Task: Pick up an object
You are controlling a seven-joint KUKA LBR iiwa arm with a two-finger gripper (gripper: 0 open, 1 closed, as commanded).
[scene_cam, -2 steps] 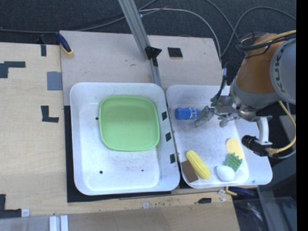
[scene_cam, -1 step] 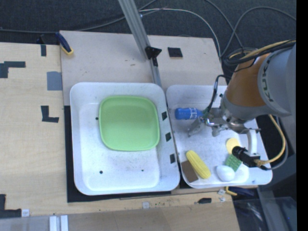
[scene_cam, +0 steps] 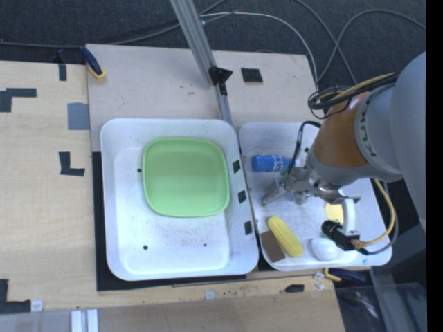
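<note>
My gripper (scene_cam: 285,187) hangs low inside the right bin (scene_cam: 257,135), its metal fingers spread open just above the bin floor with nothing between them. A blue bottle (scene_cam: 268,163) lies just beyond the fingers, toward the bin's far left corner. A yellow corn cob (scene_cam: 284,236) lies near the front of the bin, below the gripper. A brown block (scene_cam: 270,245) sits beside the cob at the front left. A white rounded object (scene_cam: 323,248) and a yellow piece (scene_cam: 334,211) lie at the front right, partly hidden by the wrist cabling.
The left bin (scene_cam: 118,206) holds a light green square plate (scene_cam: 186,177). A grey metal pole (scene_cam: 199,40) slants up from between the bins. The arm's grey body and orange band (scene_cam: 342,140) cover the right bin's far right part.
</note>
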